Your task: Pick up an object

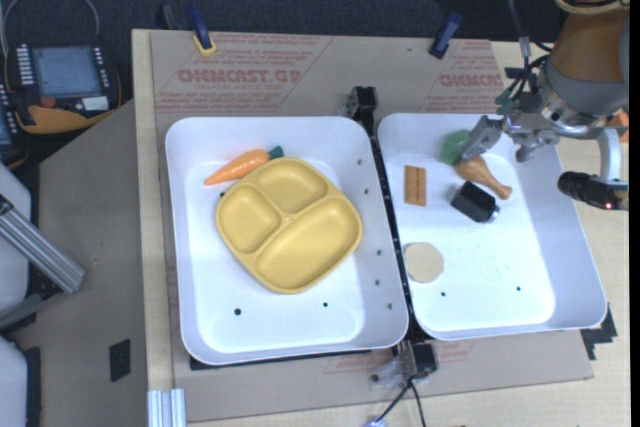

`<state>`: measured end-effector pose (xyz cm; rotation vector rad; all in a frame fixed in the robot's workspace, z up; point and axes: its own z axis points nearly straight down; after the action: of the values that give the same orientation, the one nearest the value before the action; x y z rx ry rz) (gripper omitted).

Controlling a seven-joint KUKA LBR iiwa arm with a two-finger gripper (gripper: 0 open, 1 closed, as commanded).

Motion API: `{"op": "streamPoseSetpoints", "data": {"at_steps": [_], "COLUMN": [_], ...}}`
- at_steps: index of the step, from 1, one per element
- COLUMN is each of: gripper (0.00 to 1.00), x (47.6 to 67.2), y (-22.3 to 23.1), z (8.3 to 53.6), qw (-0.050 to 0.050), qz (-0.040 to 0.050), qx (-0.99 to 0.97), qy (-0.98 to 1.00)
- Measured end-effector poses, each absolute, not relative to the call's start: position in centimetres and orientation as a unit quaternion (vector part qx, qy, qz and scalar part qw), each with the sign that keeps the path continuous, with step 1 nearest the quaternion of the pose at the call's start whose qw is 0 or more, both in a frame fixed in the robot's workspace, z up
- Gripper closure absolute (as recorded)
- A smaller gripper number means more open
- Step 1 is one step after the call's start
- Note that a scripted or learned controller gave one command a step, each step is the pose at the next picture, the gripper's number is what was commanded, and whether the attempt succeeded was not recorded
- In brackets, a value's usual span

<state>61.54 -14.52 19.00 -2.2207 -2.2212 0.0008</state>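
Objects for picking lie in the right bin (560,310), grouped in its upper half. We see a tan drumstick-shaped piece (485,177) lying at a slant, with a black block (474,203) just below it and touching or nearly touching it. A green item (456,147) sits above and to the left of the drumstick-shaped piece, near the bin's upper wall. A flat brown rectangular piece (415,185) lies upright to the left of these, near the bin's left wall, and a pale round disc (424,262) rests lower down, well apart from the cluster.

The gripper (505,141) hangs over the upper part of the right bin. One finger reaches down-left toward the green item and the drumstick-shaped piece; we see nothing between the fingers, and we cannot tell how far apart they stand.

The left bin (200,245) holds a yellow divided plate (289,224) with three compartments, and an orange carrot (236,166) lies just beside the plate's upper left edge. Both bins rest on a brown board (300,75).
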Motion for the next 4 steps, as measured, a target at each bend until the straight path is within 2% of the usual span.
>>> {"op": "streamPoseSetpoints", "data": {"at_steps": [2,3,4], "gripper": [0.00,0.00,1.00], "x": [61.3,61.3,61.4], "y": [-13.5,-13.4,-13.4], "z": [8.4,8.5,9.6], "qw": [0.002,0.001,0.000], "qz": [0.0013,0.0007,-0.0001], "qx": [-0.706,-0.707,-0.707], "qy": [-0.708,-0.707,-0.707]}}
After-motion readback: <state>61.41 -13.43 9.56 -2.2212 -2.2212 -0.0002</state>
